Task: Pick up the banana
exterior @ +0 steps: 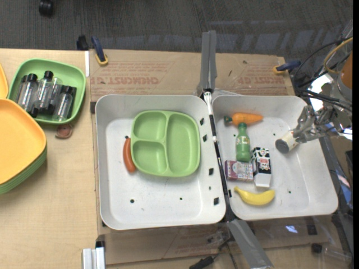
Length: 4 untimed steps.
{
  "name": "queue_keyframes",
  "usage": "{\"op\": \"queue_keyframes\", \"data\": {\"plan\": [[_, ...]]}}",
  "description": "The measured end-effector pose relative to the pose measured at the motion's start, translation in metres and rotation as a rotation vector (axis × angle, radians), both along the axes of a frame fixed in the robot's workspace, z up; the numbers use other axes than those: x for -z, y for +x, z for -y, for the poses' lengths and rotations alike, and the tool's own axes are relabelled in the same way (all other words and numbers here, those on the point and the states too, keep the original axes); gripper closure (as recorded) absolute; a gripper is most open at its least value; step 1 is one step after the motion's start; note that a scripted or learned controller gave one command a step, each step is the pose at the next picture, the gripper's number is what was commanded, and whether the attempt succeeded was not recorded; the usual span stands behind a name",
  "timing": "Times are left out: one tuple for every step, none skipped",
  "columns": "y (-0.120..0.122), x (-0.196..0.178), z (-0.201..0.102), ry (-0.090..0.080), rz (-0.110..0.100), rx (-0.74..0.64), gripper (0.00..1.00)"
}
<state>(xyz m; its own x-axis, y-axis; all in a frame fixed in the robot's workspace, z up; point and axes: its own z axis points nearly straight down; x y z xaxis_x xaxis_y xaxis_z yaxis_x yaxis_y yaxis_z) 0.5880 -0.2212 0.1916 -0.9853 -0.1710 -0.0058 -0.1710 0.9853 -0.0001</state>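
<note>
The banana (255, 196) lies on the floor of the right bin (314, 206), near its lower edge, in the lower right part of the frame, nothing touching it. Just above it stand a small milk carton (262, 166) and a pink box (240, 170), and higher up a green bottle (242, 143) and a carrot (247, 117). The end effector (287, 142) hangs over the right side of the same bin, well apart from the banana; I cannot tell how it stands. The left bin (109, 206) holds a green divided plate (166, 143) with a red sausage (129, 154) just beside its left edge. On the table at the far left sits a green tray of vials (47, 91) and a stack of yellow plates (19, 150).
</note>
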Motion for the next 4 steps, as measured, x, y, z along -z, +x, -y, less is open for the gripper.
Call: {"op": "queue_keyframes", "data": {"plan": [[-0.054,-0.041,0.0,0.0,-0.003,-0.233,1.0],[-0.093,-0.005,-0.018,0.0,-0.004,-0.48,1.0],[-0.102,-0.015,0.0,-0.002,0.0,-0.678,1.0],[-0.095,-0.033,0.0,-0.002,0.0,-0.901,1.0]]}}
